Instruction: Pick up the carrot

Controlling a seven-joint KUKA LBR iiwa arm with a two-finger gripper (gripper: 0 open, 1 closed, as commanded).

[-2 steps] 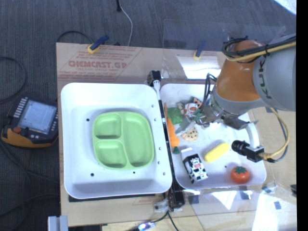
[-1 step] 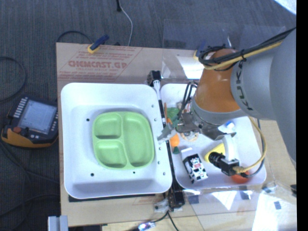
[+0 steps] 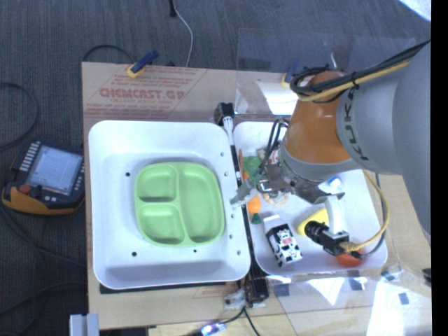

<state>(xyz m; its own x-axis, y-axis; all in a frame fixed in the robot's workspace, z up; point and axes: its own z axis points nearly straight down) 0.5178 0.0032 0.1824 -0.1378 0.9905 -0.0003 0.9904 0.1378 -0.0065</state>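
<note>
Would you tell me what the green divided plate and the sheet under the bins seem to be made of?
The green plate looks like moulded plastic with a matte finish: uniform colour, soft rounded compartment ridges. The sheet under the bins looks like brown cardboard, dull, with red printed lettering; probably a flattened box.

The two bins [image 3: 105, 257] are plain white; the divided plate [image 3: 179, 203] is pale green; the arm [image 3: 378, 117] is grey with an orange band; the carrot [image 3: 254, 204] is orange; a small box [image 3: 283, 244] is black and white.
</note>
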